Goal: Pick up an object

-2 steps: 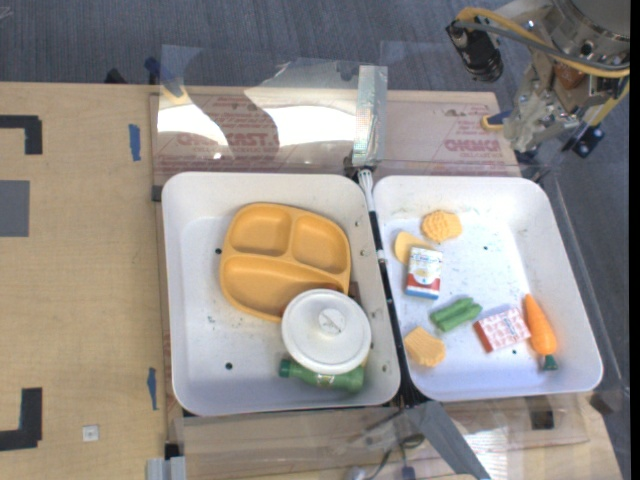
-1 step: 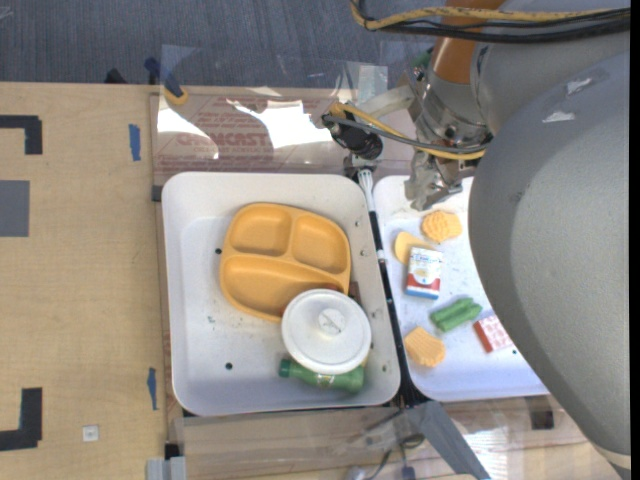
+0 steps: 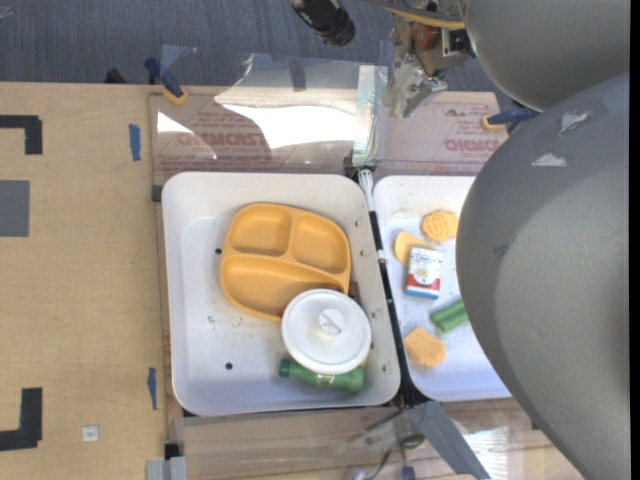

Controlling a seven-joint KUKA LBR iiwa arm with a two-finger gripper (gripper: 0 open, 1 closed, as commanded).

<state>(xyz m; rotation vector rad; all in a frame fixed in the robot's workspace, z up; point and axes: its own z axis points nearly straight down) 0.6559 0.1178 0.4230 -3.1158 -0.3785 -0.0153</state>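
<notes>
Arm hanging high over right bin (image 3: 400,368), nothing picked.
Gripper (image 3: 415,73) state: cannot tell. Aiming for milk carton (image 3: 424,272); needing a centred descent.

A divided tray (image 3: 285,258) lies in the left bin (image 3: 190,298), a lidded bowl (image 3: 326,329) overlapping its near edge, a bottle (image 3: 322,374) just before the bowl. In the right bin (image 3: 400,196), a small carton (image 3: 424,272) lies between a cracker (image 3: 438,225) behind and a wedge (image 3: 424,347) in front.

2 white bins (image 3: 190,298) on a wooden bench (image 3: 70,268).

Grey arm (image 3: 560,268), looming at right
</notes>
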